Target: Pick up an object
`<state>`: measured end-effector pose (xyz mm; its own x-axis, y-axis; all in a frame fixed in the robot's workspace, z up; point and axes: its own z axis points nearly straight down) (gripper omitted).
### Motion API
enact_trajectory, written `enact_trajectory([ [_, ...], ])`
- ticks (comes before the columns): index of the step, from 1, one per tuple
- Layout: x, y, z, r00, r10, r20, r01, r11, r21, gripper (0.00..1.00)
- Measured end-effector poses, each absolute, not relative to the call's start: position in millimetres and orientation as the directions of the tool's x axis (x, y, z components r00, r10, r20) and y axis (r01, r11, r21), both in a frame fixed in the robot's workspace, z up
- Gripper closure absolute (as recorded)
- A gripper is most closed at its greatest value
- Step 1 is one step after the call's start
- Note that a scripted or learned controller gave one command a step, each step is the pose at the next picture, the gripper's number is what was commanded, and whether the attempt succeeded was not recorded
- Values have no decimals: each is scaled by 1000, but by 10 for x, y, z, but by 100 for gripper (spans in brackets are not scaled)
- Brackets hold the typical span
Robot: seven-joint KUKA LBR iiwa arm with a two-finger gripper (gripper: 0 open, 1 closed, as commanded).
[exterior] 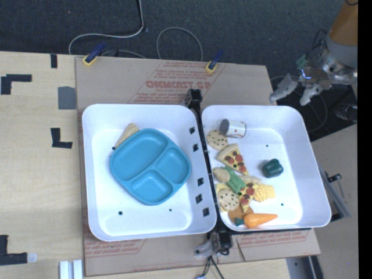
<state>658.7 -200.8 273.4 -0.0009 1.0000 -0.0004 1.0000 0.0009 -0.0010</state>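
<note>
My gripper [295,92] hangs beyond the far right corner of the right bin [305,173], over the dark floor, open with nothing between its fingers. Inside that bin lie toy foods: a small silver can [233,128] on its side, a cookie [217,139], a pizza slice [232,156], a dark green pepper [272,168], a corn cob [263,192], a second cookie [226,199] and a carrot [260,219]. Most of them crowd the bin's left and near side. The pepper sits apart, toward the right.
The left bin [96,173] holds a blue divided plate [150,165] with a tan wedge [127,135] tucked under its far left edge. Both bins rest on a cardboard sheet [168,80] held by clamps. A cable [139,16] loops behind.
</note>
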Motion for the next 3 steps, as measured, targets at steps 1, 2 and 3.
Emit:
enact_trajectory([
  [1, 5817, -1726, 1610, 1, 1000, 5, 1000, -1, -17, 0],
  [2, 5787, -1064, 853, -5, 1000, -1, 1000, 5, -1, 0],
  [3, 6383, -992, 860, -1, 1000, -1, 1000, 1, -5, 0],
])
